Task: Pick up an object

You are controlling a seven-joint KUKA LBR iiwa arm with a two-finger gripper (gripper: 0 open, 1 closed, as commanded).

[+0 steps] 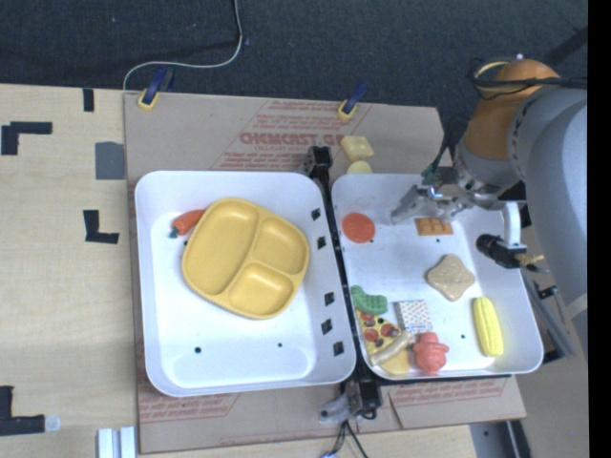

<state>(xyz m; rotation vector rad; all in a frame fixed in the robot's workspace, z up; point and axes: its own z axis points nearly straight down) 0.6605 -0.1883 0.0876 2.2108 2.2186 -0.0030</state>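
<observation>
The arm (563, 170) is a thick, rounded grey shell, smooth and matte. At twelve o'clock on it sits an orange band (501, 113), glossy and domed, with a thin dark cable looped over its top. The hand (420, 206) is bare grey metal, slim and angular, with small dark fittings and a speck of green near its base. A black knob (492, 247) with a pale bracket juts from the shell.

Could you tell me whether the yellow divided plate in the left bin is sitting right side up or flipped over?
Right side up. The yellow divided plate shows its three hollow compartments facing the camera, lying in the left bin.
</observation>
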